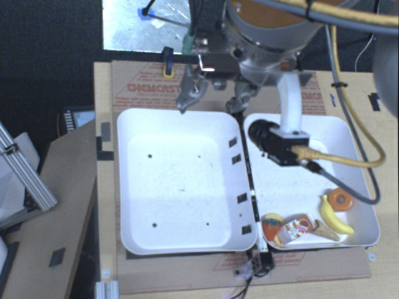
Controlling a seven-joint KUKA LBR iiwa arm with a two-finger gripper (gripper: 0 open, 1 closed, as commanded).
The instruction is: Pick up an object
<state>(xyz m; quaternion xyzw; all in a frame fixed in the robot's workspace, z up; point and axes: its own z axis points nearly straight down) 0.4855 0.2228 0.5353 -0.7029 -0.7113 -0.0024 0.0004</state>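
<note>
So the thing that mattered here was how far the end effector (212, 103) sat from anything worth grabbing. It hung up at the far edge of the bins, roughly over the divider and the back rim of the left bin (181, 185), with its two fingers (187, 98) spread apart and nothing between them. All the stuff was piled in the near corner of the right bin (293, 192): a banana (335, 218), an orange round thing (340, 199) just above it, and a small packet (294, 228) beside them. From the end effector that was toward the camera and off to the right, well apart. The banana lay slanted, its long axis running toward that near right corner. The arm (274, 5) came in from the right, high above the desk (103, 92), wrist pointing pretty much straight down. My guess was it'd need a long diagonal move before any grab.
</note>
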